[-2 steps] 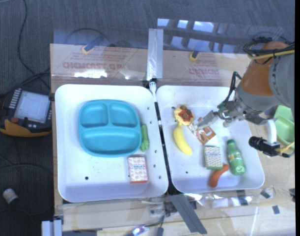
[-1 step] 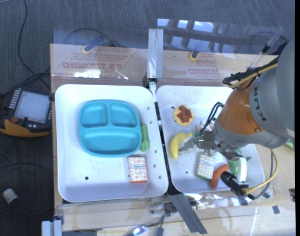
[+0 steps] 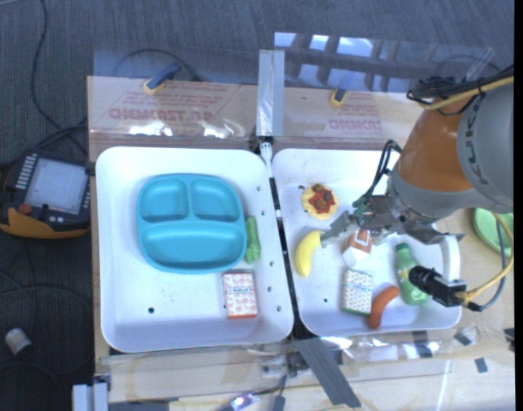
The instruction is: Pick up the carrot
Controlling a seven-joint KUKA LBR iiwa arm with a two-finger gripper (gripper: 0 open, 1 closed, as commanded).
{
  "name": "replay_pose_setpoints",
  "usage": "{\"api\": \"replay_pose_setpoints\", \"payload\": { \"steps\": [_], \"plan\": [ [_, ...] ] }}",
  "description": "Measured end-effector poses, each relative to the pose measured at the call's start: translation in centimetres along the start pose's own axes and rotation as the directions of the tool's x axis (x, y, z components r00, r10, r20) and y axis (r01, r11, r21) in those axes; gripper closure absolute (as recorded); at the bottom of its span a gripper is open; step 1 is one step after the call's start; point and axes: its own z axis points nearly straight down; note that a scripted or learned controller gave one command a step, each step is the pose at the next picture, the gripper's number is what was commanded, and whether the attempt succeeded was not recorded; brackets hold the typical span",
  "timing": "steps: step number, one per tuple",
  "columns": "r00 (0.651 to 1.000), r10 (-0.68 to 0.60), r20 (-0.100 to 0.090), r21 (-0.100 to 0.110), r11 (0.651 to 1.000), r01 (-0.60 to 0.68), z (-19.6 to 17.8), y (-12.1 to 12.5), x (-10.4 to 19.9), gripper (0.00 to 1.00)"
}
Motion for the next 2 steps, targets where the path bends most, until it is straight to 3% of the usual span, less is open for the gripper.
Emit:
{"api": "replay_pose_setpoints", "payload": {
  "steps": [1, 2],
  "plan": [
    [0.962, -0.274, 0.001, -0.001, 0.962, 0.274, 4.0, 5.0, -0.8, 0.0],
    [0.971, -0.238, 0.002, -0.007, 0.971, 0.238, 9.2, 9.1, -1.1, 0.0]
  ]
}}
